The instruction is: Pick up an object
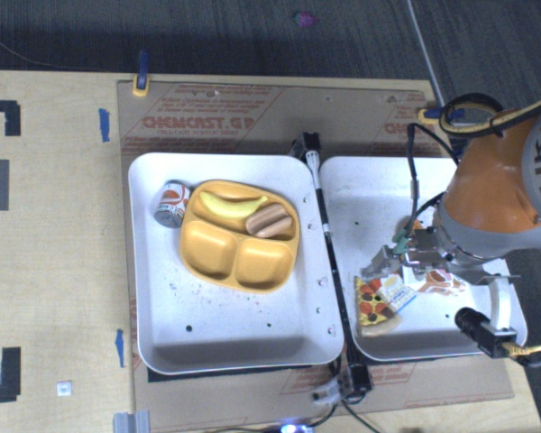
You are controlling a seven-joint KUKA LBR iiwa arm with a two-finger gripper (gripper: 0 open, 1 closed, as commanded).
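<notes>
The arm (496, 188) hangs over the right bin (361, 188), gripper (406, 258) low beside the pizza slice (375, 303) and small packet (398, 291). Whether it grips anything I cannot tell; nothing looks lifted yet, so the pick remains.

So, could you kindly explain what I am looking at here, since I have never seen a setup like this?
A single camera looks down at a slant on a bench with two shallow white bins. The grey and orange shape on the right is a robot arm; its tool hangs low over the right bin, near a toy pizza slice and a small packet. I cannot tell whether it holds anything. The left bin holds a yellow divided tray with a banana and a sausage in it, and a small can beside it.
</notes>
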